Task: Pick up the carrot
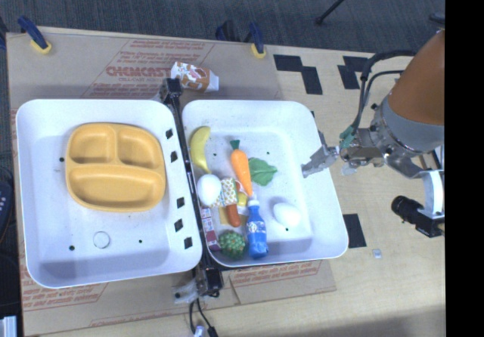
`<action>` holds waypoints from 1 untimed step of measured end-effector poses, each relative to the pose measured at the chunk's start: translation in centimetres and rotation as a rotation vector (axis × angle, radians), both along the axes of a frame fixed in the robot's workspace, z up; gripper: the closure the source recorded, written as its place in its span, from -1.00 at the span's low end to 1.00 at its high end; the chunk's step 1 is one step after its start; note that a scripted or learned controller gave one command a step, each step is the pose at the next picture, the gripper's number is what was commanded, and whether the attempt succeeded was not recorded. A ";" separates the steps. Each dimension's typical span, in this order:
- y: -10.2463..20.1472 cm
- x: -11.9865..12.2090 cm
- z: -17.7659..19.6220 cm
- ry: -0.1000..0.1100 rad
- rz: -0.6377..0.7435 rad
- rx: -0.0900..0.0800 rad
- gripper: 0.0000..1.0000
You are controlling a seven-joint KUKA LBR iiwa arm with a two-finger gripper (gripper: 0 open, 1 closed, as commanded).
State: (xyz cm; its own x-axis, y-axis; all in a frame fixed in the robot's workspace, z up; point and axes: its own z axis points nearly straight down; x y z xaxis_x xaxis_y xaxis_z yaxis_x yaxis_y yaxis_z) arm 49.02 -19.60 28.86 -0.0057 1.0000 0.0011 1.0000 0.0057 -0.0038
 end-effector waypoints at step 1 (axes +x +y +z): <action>3.8 4.7 -10.0 0.002 0.030 0.000 -1.00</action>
State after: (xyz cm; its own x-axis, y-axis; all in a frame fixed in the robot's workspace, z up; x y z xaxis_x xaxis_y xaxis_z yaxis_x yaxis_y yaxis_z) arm 53.75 -15.79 18.83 -0.0358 0.9994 0.0010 0.9993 0.0358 -0.0056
